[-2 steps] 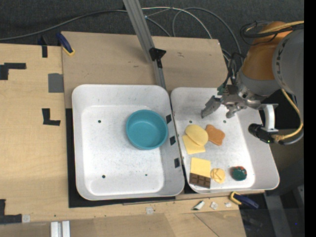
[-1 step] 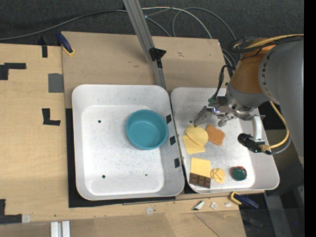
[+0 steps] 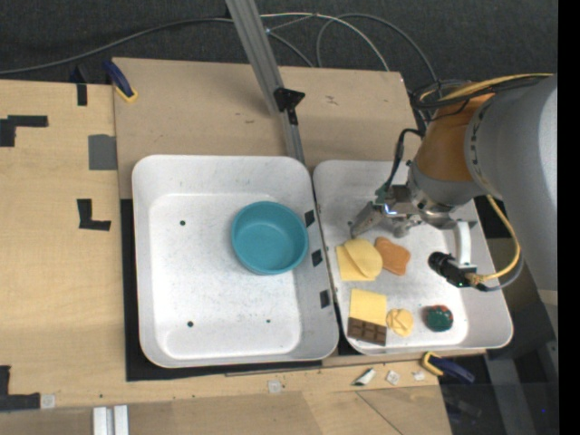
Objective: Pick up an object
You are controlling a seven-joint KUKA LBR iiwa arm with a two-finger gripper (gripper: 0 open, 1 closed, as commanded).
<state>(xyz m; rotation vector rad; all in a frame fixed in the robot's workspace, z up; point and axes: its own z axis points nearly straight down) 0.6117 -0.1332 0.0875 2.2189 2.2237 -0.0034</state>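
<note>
Look at the gripper (image 3: pixel 391 214). It hangs over the top half of the right bin (image 3: pixel 349 184). The toys sit just below it, toward you. The yellow toy (image 3: pixel 360 259) is nearest, down and a bit left of the tool. The orange toy (image 3: pixel 393 255) touches it on the right, right under the tool. Both lie long-ways from top to bottom. Further down sit a yellow block (image 3: pixel 368 305) with a brown bar (image 3: pixel 366 333), a small round cookie (image 3: pixel 400 321), and a green ball (image 3: pixel 439 317). The blue bowl (image 3: pixel 268 236) is far off in the left bin (image 3: pixel 181 188).

You can't tell how wide the tool is spread. Nothing seems to be in its grip, and it touches no toy.
</note>
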